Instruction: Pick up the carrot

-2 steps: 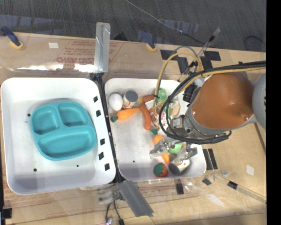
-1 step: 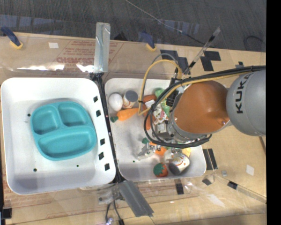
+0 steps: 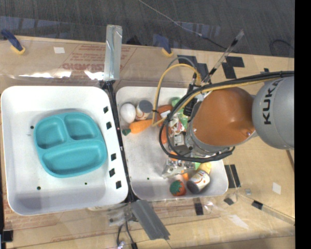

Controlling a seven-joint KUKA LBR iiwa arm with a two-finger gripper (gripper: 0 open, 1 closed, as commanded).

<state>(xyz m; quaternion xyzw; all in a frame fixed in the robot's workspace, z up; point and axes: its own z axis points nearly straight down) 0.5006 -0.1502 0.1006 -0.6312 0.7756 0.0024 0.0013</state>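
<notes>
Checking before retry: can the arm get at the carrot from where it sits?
Probably yes. The carrot lies exposed on the right bin's floor, left of the gripper, nothing on top; the white egg beside it may crowd the grasp.

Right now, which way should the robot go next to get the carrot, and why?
Probably a small slide toward the far-left corner of the right bin. The carrot lies there beside a white egg-like ball, close to the wall between the bins. The claw hangs nearer the bin's front, over a small bottle and other toys, so it isn't above the carrot yet.
</notes>
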